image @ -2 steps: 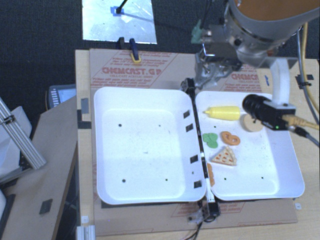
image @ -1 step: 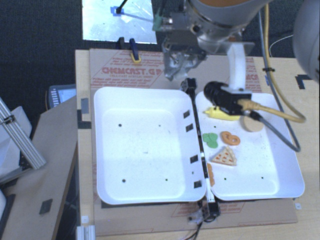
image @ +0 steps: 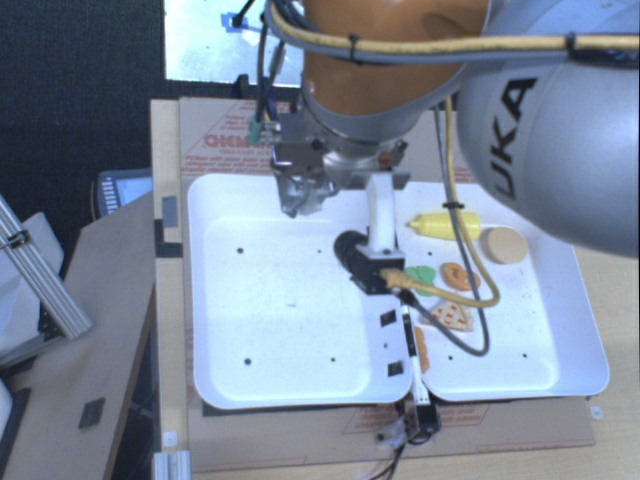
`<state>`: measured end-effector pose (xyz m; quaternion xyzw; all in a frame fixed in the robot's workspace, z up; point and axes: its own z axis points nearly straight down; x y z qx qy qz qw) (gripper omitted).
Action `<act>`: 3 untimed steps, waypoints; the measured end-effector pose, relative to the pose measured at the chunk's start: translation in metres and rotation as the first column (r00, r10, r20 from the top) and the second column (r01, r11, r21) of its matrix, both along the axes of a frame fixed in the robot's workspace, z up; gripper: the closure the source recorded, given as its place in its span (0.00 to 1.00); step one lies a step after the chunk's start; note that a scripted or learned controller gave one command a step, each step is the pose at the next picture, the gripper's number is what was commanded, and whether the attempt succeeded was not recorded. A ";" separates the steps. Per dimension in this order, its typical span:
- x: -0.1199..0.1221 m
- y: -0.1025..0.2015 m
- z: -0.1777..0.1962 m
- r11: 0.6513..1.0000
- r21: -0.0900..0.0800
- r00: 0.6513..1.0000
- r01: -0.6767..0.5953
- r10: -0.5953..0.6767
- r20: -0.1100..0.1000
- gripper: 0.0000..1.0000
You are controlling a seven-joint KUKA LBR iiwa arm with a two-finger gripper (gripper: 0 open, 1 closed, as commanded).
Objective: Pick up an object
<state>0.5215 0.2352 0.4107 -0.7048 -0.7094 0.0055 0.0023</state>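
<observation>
Camera view: nearest, two white bins (image: 300,368) sit side by side on the tabletop. In the right bin lie a waffle-like piece (image: 450,316), a pretzel (image: 458,276), a green piece (image: 420,276), a tan round (image: 503,245) and a yellow bottle (image: 445,226). Farther back, the pincer (image: 300,196) hangs over the left bin, well apart from them; whether it is spread, I cannot tell. Descending here would likely catch nothing.
</observation>
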 end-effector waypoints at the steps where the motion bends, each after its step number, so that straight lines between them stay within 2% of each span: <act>1: -0.024 -0.001 0.133 1.000 0.013 1.000 0.000 0.000 0.026 1.00; 2: -0.023 -0.001 0.124 1.000 0.006 1.000 0.001 -0.001 0.013 0.00; 3: -0.023 -0.001 0.136 1.000 0.008 1.000 -0.003 0.003 0.015 1.00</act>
